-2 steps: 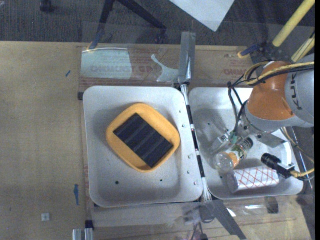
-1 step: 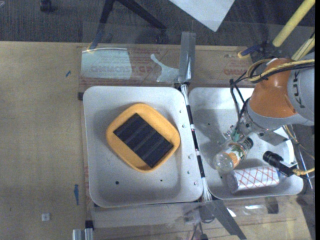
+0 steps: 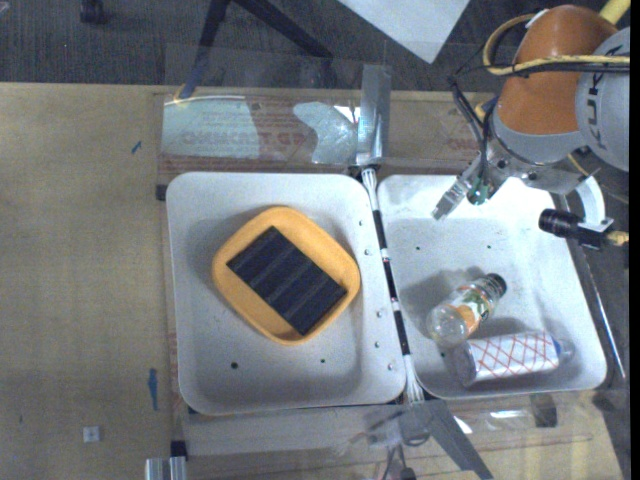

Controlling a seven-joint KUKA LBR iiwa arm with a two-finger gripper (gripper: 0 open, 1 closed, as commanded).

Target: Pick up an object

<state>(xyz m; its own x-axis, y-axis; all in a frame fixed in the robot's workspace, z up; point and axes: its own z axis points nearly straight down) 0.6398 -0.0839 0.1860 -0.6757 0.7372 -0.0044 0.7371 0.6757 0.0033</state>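
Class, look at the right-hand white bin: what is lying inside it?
Inside the right bin lie a small clear bottle and, nearer the front wall, a red-and-white checked tube. The gripper hangs over the bin's back corner. The arm covers part of the bin's far right side.

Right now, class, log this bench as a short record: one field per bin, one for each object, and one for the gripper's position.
left bin: holds one object
yellow tray: in the left bin, dark ribbed panel on top, lying flat
right bin: holds two objects near its front
small bottle: on its side, orange contents
red-checked tube: on its side, just in front of the bottle
gripper: over the right bin's back-left area, apart from both objects
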